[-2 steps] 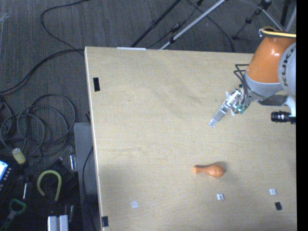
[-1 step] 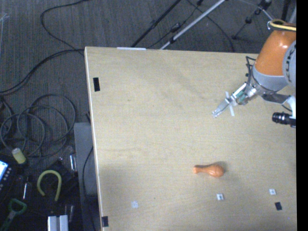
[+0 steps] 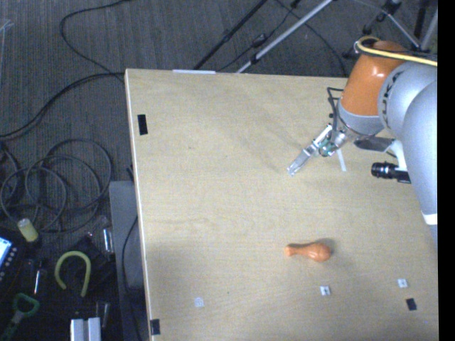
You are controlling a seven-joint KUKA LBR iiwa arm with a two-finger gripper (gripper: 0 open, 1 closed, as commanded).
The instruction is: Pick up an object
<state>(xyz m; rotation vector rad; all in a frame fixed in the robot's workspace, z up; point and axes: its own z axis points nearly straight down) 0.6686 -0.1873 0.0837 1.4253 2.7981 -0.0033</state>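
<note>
Over on the left, the dark carpet floor (image 3: 64, 62) is a tangle of black cables (image 3: 53, 169), with a yellow-green curved hook (image 3: 73, 268) lying among the clutter, all of it well off the work surface. Moving in, the pale wooden table (image 3: 213, 212) opens up wide and bare, with a small black tag (image 3: 142, 124) near its left edge.

Now the one that matters: an orange, pear-shaped rubbery object with a narrow neck (image 3: 311, 251) lies on its side toward the lower middle of the table, neck pointing left, bulb to the right, nothing touching it.

Up and to the right of it, well apart, hangs the end effector (image 3: 302, 162), slim translucent fingers angled down and left from the grey arm with its orange band (image 3: 370, 84). Nothing sits between those fingers; whether they are spread or closed I cannot tell from this angle.

So the job looks to be at the approach. To do it well, I'd judge the arm should travel toward the near edge until it stands squarely over the bulb, not the neck, turn the wrist so the fingers straddle the object's short width, then come straight down. A rounded body like that may roll or squirt out if it is caught off-centre, so centre first, descend slowly, close low on the fattest part
</note>
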